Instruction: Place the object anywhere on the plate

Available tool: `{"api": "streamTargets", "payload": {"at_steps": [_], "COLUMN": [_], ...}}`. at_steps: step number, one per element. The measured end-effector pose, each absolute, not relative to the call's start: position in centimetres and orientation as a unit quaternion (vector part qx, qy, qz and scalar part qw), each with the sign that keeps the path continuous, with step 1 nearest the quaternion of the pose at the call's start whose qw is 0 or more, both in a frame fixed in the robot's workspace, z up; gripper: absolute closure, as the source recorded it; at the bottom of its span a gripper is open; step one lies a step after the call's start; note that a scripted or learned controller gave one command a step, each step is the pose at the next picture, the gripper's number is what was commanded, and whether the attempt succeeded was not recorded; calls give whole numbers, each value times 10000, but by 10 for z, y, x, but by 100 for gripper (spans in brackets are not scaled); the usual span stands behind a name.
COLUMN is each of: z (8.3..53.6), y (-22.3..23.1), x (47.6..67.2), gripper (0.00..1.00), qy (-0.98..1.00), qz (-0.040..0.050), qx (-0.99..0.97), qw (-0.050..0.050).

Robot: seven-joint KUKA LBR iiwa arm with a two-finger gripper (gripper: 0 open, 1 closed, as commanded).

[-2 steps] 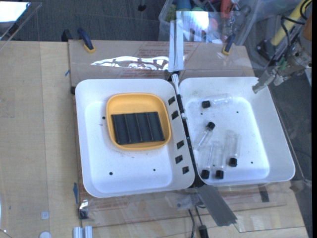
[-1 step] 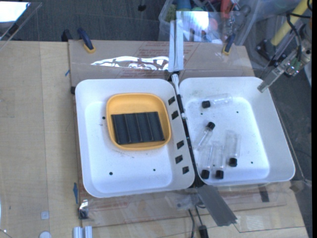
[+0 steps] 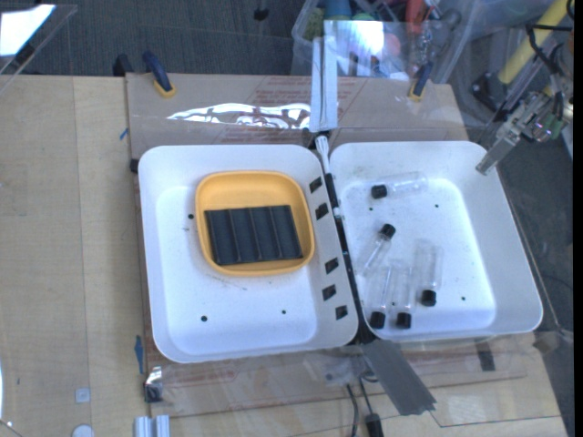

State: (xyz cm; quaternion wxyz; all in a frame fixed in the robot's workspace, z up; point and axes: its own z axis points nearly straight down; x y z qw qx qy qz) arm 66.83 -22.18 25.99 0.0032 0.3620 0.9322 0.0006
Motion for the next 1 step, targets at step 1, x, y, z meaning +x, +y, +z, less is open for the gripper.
{"api": "streamTargets", "payload": {"at_steps": [1], "z": [271], "y": [-222], "x": [657], "gripper": [0], "qy": [9637], "qz": [7], "qx": [2670], "qw": [20]}}
